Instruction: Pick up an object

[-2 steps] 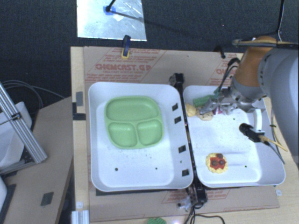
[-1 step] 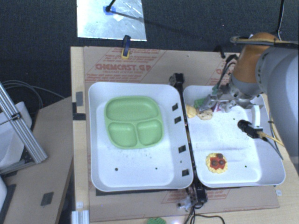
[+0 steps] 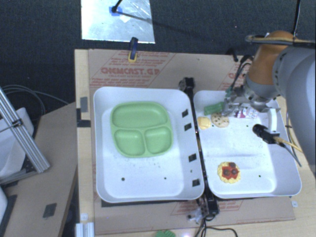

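My gripper [image 3: 230, 107] reaches down into the far left part of the right bin [image 3: 256, 181], with the grey arm and its orange band behind it. Just left of it lies a small green piece [image 3: 214, 108]. A round speckled cookie [image 3: 220, 121] sits right below the gripper, and a yellow piece [image 3: 204, 123] lies beside the cookie against the bin's left wall. A pink and white item [image 3: 244, 114] shows partly under the wrist. Nearer the front rests a small yellow disc with red topping [image 3: 228, 172].
The left bin [image 3: 106, 181] holds a green divided plate [image 3: 141, 129]. A black divider with clips [image 3: 193, 132] runs between the bins. A shiny metal sheet [image 3: 117, 14] lies beyond the bench at the back.
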`<state>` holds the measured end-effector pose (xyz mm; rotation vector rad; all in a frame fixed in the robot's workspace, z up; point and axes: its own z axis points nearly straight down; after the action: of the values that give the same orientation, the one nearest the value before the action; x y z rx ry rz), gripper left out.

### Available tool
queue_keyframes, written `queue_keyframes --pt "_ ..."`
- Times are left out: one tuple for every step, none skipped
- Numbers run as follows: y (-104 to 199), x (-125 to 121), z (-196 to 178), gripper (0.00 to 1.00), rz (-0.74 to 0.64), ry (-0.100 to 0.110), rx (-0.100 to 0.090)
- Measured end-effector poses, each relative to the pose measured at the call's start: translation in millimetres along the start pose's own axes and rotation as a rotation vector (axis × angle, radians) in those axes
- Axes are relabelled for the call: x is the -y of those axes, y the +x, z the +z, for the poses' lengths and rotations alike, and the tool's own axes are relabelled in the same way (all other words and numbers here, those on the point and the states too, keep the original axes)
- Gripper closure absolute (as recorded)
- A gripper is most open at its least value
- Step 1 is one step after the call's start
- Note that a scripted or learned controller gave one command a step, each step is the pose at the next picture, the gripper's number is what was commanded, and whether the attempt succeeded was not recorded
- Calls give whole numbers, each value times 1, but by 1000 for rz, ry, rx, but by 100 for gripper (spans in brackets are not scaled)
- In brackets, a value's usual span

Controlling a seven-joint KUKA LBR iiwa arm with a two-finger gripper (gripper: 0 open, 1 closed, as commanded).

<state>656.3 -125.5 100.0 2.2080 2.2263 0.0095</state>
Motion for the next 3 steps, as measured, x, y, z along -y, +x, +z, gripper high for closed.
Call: queue_keyframes --pt "0 0 1 0 -2 2 0" --pt "-58 -11 16 0 6 17 -3" --pt "-60 -12 6 0 5 9 2"
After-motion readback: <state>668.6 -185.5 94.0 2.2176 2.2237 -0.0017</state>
